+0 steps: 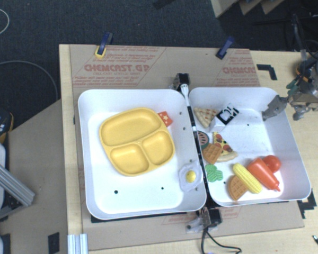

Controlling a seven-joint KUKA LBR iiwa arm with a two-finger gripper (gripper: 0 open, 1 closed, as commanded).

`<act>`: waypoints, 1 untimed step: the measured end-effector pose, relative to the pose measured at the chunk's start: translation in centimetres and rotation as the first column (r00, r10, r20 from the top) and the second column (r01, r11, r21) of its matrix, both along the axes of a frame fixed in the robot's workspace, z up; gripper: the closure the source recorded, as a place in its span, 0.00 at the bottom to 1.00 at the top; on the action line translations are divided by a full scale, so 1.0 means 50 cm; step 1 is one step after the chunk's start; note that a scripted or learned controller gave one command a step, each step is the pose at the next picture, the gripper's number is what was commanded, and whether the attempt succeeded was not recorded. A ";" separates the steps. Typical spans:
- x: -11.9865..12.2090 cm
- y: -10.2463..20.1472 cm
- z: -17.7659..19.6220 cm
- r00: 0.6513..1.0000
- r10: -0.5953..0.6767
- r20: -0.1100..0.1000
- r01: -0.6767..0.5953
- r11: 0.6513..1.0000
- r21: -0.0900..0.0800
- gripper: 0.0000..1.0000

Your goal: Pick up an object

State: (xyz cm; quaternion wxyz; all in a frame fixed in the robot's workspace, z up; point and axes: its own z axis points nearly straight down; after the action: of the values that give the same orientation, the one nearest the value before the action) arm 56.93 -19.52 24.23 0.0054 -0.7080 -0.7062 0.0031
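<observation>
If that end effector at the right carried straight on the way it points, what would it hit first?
The end effector slants down-left into the right bin. It would probably meet bare bin floor first, short of the black-and-white card; depth is unclear.

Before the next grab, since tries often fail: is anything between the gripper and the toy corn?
Nothing visible. The gripper sits at the right bin's upper right rim; bare white floor lies between it and the corn, with the red toy touching the corn.

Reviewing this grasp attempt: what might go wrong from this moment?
Two likely risks. The toy foods in the right bin lie crowded: the corn touches the waffle and the red pepper, so a grasp may catch two or slip. The gripper sits near that bin's far right wall, so descending there could strike the rim.
</observation>
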 end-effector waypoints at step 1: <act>0.005 0.001 0.012 1.000 0.003 0.011 -0.003 1.000 -0.003 0.00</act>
State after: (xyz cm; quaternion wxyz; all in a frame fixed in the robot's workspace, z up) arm 57.18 -19.49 24.84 0.0004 -0.7070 -0.7072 0.0001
